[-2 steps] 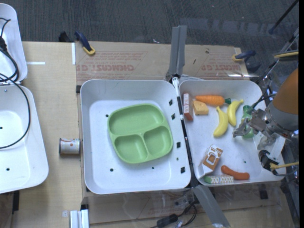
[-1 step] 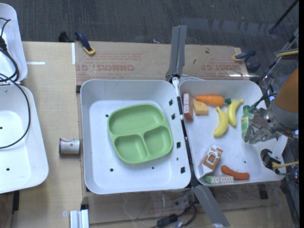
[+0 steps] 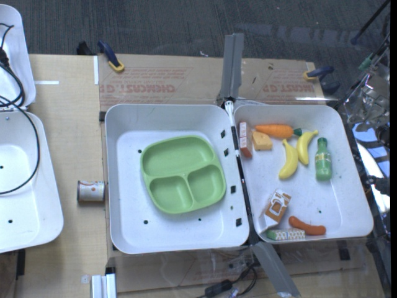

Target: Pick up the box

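**Box in R bin, near half**

Nearest cam inside R bin (image 3: 356, 166): small striped pack (image 3: 286, 234) lying flat against near wall, w/ red-orange sausage-shaped item (image 3: 306, 226) just beside it on far-right side. Just beyond those, the box (image 3: 277, 205): small orange-and-white carton, lying tilted on bin floor, near-centre of R bin, apart from the walls, touching nothing that can be made out.

Farther back in same bin: two bananas (image 3: 296, 154) side by side, green bottle (image 3: 322, 159) lying just right of them, carrot (image 3: 274, 130) toward far wall, yellow wedge (image 3: 262, 141) just near of carrot. Slim red-and-white pack (image 3: 243, 139) on edge along L wall of that bin.

L bin (image 3: 121, 228): green divided plate (image 3: 183, 174) w/ three compartments, roughly centred, flat.

On bench L of L bin: small can (image 3: 91, 191) on its side, just beside bin wall. Blue-and-yellow clamps at far L (image 3: 110, 56) and far R (image 3: 319, 73) of bench, on cardboard sheet (image 3: 167, 79).
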